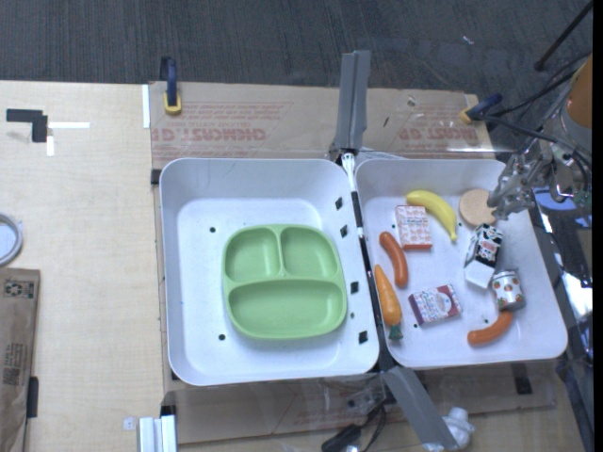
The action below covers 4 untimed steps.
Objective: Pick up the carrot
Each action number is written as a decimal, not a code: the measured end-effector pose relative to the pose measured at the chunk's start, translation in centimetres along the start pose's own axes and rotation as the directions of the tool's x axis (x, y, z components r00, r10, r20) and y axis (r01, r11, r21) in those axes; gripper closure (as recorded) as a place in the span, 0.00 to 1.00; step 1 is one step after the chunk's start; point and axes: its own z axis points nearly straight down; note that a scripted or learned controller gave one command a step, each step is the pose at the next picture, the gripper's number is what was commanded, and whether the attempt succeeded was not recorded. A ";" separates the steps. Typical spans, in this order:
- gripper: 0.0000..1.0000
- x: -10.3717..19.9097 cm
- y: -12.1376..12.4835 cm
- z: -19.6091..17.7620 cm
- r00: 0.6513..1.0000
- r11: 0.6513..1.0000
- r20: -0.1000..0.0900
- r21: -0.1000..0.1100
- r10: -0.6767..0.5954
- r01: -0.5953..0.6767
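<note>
Orange carrot (385, 295), green plate (283, 282)

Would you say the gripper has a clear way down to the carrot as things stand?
Probably yes: the carrot lies uncovered along the right bin's left wall, nothing on top. That wall close beside it may crowd the gripper.

Single fixed camera above bench (85, 205), slanted downward, both bins (188, 281) visible
</note>
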 end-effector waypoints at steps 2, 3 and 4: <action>1.00 -0.3 0.0 -2.1 1.000 1.000 0.014 -0.001 0.007 -0.007; 1.00 -2.1 0.3 -1.2 0.949 0.949 0.000 -0.001 -0.314 0.314; 1.00 -3.1 5.6 -2.4 0.809 0.809 0.002 -0.002 -0.588 0.588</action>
